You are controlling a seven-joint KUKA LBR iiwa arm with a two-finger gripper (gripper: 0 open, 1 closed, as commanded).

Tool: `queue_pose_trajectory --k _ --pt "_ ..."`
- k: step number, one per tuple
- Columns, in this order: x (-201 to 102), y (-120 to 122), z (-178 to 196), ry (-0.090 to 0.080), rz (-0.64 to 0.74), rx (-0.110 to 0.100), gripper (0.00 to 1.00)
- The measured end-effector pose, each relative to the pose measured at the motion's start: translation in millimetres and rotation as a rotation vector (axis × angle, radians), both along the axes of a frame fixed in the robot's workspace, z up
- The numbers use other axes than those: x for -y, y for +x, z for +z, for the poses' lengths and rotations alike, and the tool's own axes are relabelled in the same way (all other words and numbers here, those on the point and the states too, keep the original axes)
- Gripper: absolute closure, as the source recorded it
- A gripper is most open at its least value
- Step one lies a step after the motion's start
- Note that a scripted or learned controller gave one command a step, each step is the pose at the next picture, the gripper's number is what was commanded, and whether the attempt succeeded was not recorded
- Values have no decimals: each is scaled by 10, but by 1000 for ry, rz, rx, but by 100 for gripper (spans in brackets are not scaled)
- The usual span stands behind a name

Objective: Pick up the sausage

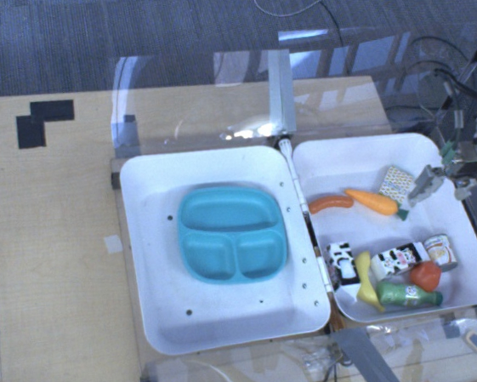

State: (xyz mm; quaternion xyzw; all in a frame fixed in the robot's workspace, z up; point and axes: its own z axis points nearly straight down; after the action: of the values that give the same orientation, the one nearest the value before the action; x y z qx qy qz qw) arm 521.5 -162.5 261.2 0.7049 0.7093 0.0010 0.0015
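The sausage (331,203), a short red-orange link, lies flat near the left wall of the right bin (362,150), just left of an orange carrot (372,201). My gripper (443,186) hovers over the bin's right side, well to the right of the sausage and beyond the carrot. Its fingers (422,184) stand apart with nothing between them, so it is open. One fingertip reaches close to the carrot's green end.
A checkered sachet (396,182) lies beside the carrot. Along the bin's front sit a black-and-white carton (341,264), a banana (365,281), a white carton (398,259), a can (439,251), a tomato (425,276) and a green bottle (409,295). The left bin (154,238) holds a blue divided plate (230,232).
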Motion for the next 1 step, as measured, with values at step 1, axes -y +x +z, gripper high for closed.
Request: queue_pose_trajectory --k 1 --pt "-282 1034 995 -3 267 6 0"
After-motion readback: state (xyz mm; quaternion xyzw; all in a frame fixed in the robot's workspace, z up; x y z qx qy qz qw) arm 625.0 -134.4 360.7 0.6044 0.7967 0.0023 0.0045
